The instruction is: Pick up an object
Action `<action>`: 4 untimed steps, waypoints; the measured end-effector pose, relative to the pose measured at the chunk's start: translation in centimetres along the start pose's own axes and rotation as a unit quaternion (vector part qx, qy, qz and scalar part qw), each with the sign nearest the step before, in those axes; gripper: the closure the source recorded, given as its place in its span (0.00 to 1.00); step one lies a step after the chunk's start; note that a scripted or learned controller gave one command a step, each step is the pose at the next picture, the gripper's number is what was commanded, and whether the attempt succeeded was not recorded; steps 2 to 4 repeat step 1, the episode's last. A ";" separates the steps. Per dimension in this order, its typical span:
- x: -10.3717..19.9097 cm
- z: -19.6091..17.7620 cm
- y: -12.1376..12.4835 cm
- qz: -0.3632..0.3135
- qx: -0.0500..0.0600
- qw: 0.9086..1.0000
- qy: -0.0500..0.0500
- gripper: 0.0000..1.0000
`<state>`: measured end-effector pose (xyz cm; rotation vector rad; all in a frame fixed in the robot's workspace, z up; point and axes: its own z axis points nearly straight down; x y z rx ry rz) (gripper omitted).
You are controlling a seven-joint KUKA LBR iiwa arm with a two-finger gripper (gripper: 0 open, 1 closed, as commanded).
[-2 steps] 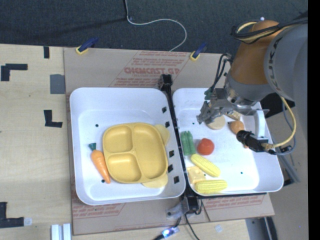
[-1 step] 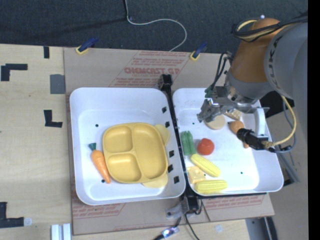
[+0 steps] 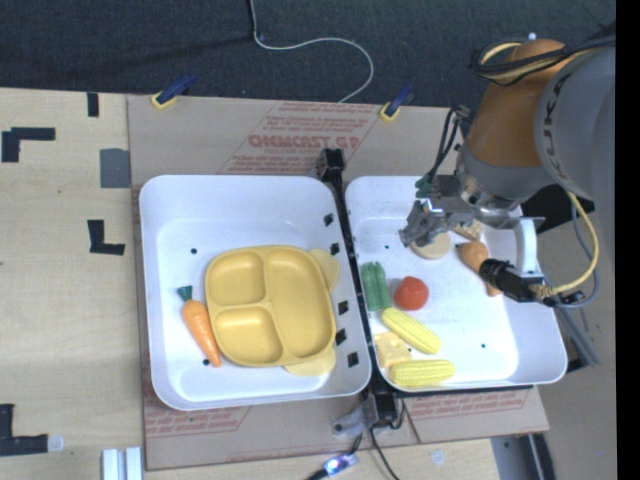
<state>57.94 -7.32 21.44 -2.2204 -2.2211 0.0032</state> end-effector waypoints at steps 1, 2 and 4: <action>0.7 -0.1 -0.3 0.000 0.000 1.000 0.000 1.00; 0.7 -0.1 -0.3 0.000 0.000 1.000 0.000 1.00; 0.7 -0.1 -0.3 0.000 0.000 1.000 0.000 1.00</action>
